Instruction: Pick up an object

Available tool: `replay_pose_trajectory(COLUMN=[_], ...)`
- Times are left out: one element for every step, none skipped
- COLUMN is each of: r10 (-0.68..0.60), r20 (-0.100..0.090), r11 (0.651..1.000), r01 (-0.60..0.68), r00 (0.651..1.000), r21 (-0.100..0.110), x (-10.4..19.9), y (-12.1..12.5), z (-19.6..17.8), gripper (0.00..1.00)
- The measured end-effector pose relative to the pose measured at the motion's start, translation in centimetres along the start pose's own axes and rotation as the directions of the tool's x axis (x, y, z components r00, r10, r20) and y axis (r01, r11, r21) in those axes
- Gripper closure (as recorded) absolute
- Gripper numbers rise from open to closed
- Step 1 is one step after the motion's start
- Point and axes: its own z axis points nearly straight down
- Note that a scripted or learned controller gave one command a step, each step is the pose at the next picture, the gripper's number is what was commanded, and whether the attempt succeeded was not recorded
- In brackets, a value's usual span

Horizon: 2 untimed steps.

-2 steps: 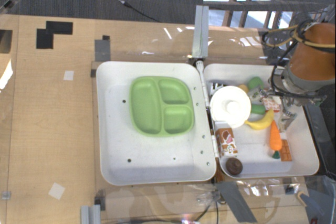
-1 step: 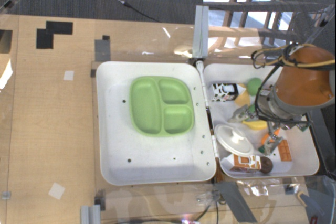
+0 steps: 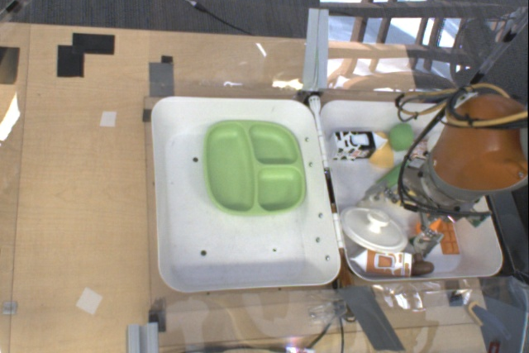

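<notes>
The tabletop (image 3: 74, 202) is light wood and carries two shallow white bins side by side. The left bin (image 3: 178, 252) holds only a green divided plate (image 3: 252, 167) with three compartments, lying flat near the middle of the bin. It is probably there as the place for receiving things, because all the loose objects are in the other bin.

The right bin (image 3: 479, 256) is crowded, and the arm (image 3: 479, 146) stands over it, with its orange band covering much of the bin's right half. The arm comes from the right and points down, so I judge that it is searching for an object or going down on one. The gripper (image 3: 427, 237) is low in the bin, just right of the white lid. If its jaws are apart or together, I cannot tell, because the wrist and the cables hide them.

No single object is named by the task. Nearest to the gripper is a white round lid (image 3: 376, 227) with a small knob on top; it looks smooth and domed. In front of it lies a brown and white can (image 3: 387, 263) on its side. Farther back are a black and white carton (image 3: 354, 145), a yellow piece (image 3: 382, 153) and a small green ball (image 3: 401, 135), close together.
</notes>
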Motion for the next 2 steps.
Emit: replay_pose_trajectory(r10=[0.168, 0.075], r20=[-0.013, -0.013], r11=[0.986, 0.997], r01=[-0.168, -0.075], r00=[0.986, 0.997], r21=[-0.012, -0.015], x=[-4.3, -3.7], y=[-7.1, -4.5], z=[0.5, 0.6], gripper=[0.0, 0.0])
